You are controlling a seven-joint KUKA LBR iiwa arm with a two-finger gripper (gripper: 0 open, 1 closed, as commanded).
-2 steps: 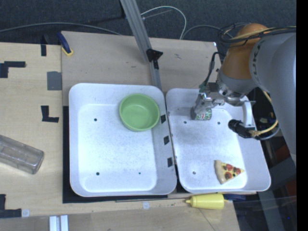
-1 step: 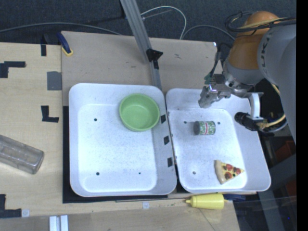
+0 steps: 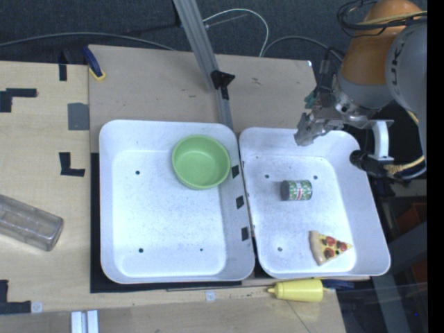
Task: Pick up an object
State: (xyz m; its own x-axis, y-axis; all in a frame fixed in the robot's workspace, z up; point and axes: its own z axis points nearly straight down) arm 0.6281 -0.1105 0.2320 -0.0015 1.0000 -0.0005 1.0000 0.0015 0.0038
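A small green can (image 3: 297,190) lies on its side near the middle of the right bin (image 3: 368,207). A pizza slice (image 3: 327,245) rests at that bin's front right. A green bowl (image 3: 201,161) sits at the back right of the left bin (image 3: 125,207). My gripper (image 3: 307,134) hangs over the right bin's back edge, above and behind the can, with nothing visibly held.
A yellow bottle (image 3: 300,290) lies on the bench just in front of the right bin. A clear plastic container (image 3: 28,222) lies at far left. A grey pole (image 3: 201,44) slants down to the gap behind the bins. Cables run behind the bench.
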